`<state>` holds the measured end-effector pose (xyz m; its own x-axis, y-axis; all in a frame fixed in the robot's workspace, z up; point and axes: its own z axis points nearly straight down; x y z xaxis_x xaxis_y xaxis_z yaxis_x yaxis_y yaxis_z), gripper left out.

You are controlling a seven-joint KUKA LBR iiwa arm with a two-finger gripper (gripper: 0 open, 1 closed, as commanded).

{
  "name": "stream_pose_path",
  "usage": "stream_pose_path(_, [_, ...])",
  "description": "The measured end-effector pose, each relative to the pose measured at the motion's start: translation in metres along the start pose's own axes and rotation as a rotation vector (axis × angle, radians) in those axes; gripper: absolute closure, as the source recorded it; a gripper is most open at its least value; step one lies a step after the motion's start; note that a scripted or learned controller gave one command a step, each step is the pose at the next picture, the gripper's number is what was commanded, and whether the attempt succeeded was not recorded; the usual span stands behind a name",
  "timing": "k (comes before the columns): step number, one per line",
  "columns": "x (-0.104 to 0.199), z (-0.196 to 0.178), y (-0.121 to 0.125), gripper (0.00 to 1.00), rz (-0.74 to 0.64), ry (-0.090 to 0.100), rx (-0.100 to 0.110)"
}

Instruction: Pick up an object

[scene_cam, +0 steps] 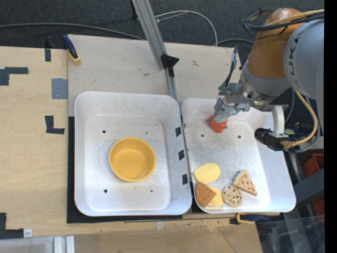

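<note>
Red object [217,125] sits at twelve o'clock in the right bin [274,194], directly under the end effector [225,113], probably lowered for a grasp; whether it is apart or clamped, I cannot tell.

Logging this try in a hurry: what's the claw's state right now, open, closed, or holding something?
Claw: down over the red-orange object in the right bin; open or closed cannot be told, nor whether it holds it.

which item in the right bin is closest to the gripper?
The red-orange piece, directly under the gripper near the bin's far end. The yellow piece, waffle, cookie and pizza slice cluster at the near end.
</note>
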<state>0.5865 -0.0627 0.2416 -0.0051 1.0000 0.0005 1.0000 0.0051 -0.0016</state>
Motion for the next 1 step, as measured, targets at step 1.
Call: stream_pose_path(1, [0.0538, 0.0138, -0.0052, 1.00, -0.001, 0.001, 0.001])
